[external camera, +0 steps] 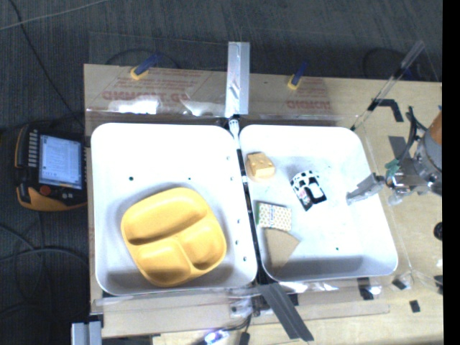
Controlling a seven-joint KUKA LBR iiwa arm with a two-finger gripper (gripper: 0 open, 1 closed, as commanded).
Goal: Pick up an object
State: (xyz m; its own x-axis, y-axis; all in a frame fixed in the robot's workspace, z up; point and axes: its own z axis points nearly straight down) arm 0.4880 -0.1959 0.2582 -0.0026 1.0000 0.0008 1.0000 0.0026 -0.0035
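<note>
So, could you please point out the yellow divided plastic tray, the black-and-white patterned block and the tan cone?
Yellow divided plastic tray (172,234), camera view, centre ridge.
Black-and-white patterned block (308,190), camera view, top face.
Tan cone (281,246), camera view, middle.

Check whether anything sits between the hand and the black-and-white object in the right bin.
Nothing visible does. The hand hangs over the right white bin's right side, and bare bin floor lies between it and the small black-and-white patterned object. The yellowish block and the speckled packet lie beyond the object, further left.
</note>
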